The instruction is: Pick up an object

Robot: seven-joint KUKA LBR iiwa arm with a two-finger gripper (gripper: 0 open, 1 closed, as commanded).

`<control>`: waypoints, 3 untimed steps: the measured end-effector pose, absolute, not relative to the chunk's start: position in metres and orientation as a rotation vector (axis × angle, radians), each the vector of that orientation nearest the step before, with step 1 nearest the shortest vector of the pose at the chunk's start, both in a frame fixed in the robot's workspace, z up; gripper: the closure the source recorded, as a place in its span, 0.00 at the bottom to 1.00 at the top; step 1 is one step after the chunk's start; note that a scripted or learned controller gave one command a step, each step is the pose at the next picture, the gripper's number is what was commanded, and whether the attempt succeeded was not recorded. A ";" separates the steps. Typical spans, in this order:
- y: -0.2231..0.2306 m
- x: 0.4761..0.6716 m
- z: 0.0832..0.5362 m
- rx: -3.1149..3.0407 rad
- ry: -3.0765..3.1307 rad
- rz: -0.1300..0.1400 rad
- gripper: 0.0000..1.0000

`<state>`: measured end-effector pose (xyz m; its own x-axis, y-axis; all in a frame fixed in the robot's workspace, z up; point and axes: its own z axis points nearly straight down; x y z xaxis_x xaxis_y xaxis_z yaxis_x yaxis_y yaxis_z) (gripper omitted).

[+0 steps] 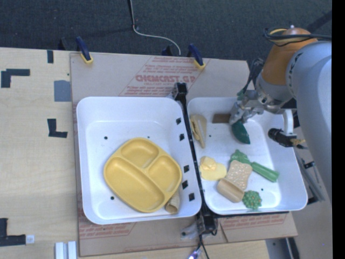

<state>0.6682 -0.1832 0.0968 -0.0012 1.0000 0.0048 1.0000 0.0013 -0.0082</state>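
Dark-green pod-shaped toy [241,133] sits pinched in our claw [240,121]; next we lift it clear of the right white bin [291,169].

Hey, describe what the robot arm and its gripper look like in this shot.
The arm is bulky, smooth and rounded, light grey, with an orange band above the wrist. Below it sits a small metallic grey two-finger gripper. Thin dark cables run along the wrist, and a black fitting sticks out beside the arm.
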 end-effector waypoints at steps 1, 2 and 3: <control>-0.183 0.668 0.096 -2.213 -2.217 0.005 0.00; -0.178 0.633 0.086 -2.225 -2.223 -0.001 0.00; -0.176 0.635 0.098 -2.220 -2.222 -0.008 1.00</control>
<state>0.6348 -0.1759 0.0978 -0.0010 1.0000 0.0040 1.0000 0.0010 0.0033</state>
